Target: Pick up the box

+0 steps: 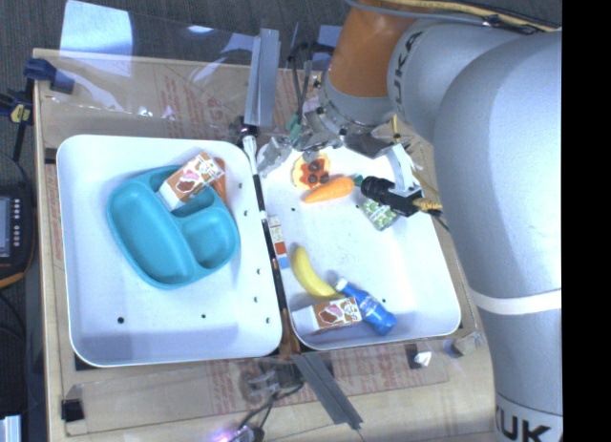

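The grey arm [477,144] covered the right bin's [420,321] far right side and was cut off by the frame's bottom edge. The gripper [315,139] was too blurred and cluttered to read. A box [336,314] was partly hidden by a blue bottle [368,308].

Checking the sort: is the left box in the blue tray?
Partly: the box leans on the tray's far rim, overlapping its edge.

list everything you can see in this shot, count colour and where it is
bins: 2, white, side by side on the bench
divided tray: 1, blue, left bin
boxes: 2, brown and white, one on the tray's far edge, one at the right bin's near edge
banana: 1, yellow, right bin
bottle: 1, blue, beside the near box
carrot: 1, orange, far end of right bin
arm: 1, grey with orange band, over the right bin
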`<state>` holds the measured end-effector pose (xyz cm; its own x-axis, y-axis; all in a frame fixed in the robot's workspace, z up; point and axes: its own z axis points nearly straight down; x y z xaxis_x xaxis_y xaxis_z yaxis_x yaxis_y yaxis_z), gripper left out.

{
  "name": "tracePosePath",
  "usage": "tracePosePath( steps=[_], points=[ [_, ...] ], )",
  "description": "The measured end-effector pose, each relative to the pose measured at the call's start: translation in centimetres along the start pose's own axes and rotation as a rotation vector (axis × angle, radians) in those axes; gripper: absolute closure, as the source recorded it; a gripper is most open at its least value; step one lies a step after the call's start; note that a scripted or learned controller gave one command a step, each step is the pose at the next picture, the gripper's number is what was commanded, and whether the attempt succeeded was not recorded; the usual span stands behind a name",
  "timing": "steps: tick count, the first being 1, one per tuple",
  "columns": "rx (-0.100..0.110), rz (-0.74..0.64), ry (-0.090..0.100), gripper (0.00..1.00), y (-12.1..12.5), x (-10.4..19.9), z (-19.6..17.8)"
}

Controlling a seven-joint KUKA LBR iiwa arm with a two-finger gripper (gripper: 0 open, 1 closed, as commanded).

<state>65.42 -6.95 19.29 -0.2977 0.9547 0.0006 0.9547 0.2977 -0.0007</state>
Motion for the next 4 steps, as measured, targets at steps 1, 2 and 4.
tracePosePath(
  steps=[1, 2, 4],
  points=[
    [0.003, -0.083, 0.001, 0.00, -2.3, -7.9, 8.4],
    [0.000, -0.044, -0.001, 0.00, -2.3, -8.4, 6.7],
    [-0.001, -0.054, -0.002, 0.00, -3.4, -11.9, 8.1]
  ],
)
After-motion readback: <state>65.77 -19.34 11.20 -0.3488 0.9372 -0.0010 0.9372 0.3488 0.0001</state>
